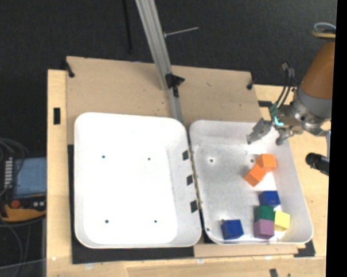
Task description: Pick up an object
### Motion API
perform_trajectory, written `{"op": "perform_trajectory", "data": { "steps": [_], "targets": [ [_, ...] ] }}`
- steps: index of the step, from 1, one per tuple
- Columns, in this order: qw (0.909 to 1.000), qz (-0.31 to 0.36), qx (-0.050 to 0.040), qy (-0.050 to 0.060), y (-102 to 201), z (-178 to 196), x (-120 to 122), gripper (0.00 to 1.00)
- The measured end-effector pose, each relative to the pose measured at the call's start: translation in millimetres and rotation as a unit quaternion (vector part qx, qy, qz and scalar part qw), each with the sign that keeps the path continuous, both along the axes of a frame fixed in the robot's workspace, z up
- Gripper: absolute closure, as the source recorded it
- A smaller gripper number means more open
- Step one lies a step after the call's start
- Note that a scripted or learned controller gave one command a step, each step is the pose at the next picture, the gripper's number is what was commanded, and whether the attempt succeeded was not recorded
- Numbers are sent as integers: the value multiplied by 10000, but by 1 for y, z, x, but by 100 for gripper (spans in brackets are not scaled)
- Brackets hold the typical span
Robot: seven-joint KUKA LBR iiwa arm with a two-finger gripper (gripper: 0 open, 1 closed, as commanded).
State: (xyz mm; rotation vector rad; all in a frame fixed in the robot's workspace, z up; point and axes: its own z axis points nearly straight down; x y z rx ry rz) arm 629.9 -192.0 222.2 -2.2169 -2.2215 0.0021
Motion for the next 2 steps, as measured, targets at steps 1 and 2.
{"op": "perform_trajectory", "data": {
  "steps": [1,2],
  "targets": [
    [10000,13,-19,-19,-1,3,1,0],
    [10000,-18,-21,2,-12,-44,0,0]
  ]
}}
